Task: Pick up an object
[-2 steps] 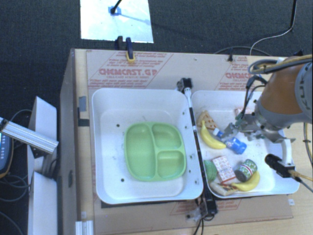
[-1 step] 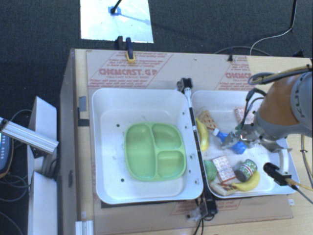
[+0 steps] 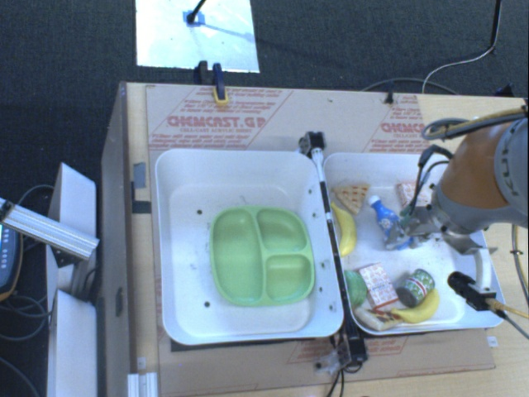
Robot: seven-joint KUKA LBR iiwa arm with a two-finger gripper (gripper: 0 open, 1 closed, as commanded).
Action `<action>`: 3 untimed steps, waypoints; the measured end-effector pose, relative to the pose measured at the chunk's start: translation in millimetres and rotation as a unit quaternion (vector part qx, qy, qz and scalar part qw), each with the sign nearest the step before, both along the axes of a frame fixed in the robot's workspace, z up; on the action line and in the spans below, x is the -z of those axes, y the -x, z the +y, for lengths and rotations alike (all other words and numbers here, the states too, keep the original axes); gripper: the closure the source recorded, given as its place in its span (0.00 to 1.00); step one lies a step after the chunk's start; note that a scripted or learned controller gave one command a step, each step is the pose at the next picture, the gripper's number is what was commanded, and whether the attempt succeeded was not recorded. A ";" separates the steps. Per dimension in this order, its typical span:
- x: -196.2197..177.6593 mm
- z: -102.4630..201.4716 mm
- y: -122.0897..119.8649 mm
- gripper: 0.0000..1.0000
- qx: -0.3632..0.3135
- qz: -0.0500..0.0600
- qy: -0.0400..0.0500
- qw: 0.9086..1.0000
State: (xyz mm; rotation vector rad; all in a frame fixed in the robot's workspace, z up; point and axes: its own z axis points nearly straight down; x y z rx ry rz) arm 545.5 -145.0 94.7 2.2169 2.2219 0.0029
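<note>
Camera view: gripper [image 3: 402, 236] fingertips blurred.

From my station the feed looks evenly lit from overhead, bright but slightly washed out. The two white bins [image 3: 248, 172] sit close to overexposed, with soft grey shading along their inner walls rather than hard shadows. The bright sheet on the floor [image 3: 194, 23] at the top glares almost to pure white, and a thin dark shadow line crosses it. The dark carpet [image 3: 58, 48] around the bench shows grain and noise. Overall sharpness is low: print on the bench board [image 3: 216, 122] is readable but soft, and small items in the right bin smear together. The arm [image 3: 488, 176] looks mildly blurred at its edges.
</note>
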 end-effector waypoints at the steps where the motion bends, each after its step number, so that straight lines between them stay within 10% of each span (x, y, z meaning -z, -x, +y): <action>1: -92.6 -3.8 48.1 1.00 0.001 0.000 0.000 1.000; 3: -115.0 96.9 9.0 1.00 -0.001 0.001 -0.001 1.000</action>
